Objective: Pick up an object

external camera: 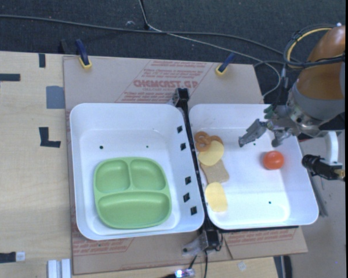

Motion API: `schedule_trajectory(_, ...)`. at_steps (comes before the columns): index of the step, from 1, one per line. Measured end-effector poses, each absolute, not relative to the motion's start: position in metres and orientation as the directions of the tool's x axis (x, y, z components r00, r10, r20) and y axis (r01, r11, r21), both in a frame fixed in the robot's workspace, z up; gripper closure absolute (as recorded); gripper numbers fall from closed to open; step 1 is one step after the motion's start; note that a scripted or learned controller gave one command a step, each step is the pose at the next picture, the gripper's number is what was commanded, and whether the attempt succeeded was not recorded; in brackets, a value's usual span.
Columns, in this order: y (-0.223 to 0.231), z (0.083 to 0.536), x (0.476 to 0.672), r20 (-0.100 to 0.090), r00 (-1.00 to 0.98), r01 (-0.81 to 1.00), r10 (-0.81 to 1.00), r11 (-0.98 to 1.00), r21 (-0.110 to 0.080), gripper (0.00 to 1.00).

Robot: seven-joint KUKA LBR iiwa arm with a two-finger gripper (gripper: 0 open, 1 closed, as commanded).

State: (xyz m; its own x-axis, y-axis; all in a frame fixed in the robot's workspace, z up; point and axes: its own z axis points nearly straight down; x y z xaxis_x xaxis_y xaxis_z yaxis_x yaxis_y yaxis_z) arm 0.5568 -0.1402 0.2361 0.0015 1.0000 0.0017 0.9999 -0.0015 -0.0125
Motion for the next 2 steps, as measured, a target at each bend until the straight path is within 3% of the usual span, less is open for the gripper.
schedule_trajectory(1,-0.140,0.242,0.559,0.000,-0.002,1.000,1.000,0.002,-0.001,0.00)
schedule_trajectory(2,-0.144,0.179,0.555,0.000,0.000,1.000,1.000,0.000,-0.007,0.00)
